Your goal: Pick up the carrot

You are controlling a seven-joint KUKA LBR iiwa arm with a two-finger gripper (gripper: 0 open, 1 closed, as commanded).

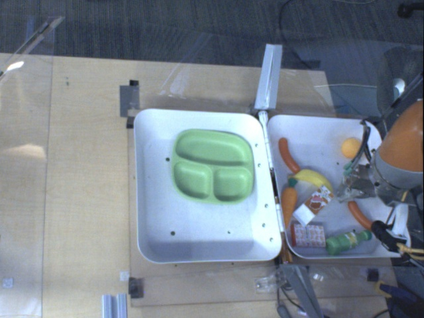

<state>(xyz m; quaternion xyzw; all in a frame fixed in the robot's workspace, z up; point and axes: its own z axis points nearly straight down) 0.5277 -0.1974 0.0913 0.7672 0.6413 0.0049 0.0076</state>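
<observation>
Camera view showed my gripper (351, 181), its state impossible to tell, right of the orange tapered carrot (289, 206) at the bin's left wall, so I judged approaching along its length best.

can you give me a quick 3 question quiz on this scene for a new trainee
1. True or false: the carrot lies in the left bin.
2. Which item lies in the left bin? A) green divided tray B) banana C) green bottle
3. Fill in: the carrot lies against the right bin's ____ wall.

Key: 1 false, it is in the right bin. 2 A. 3 left, beside the divider between the bins.
</observation>
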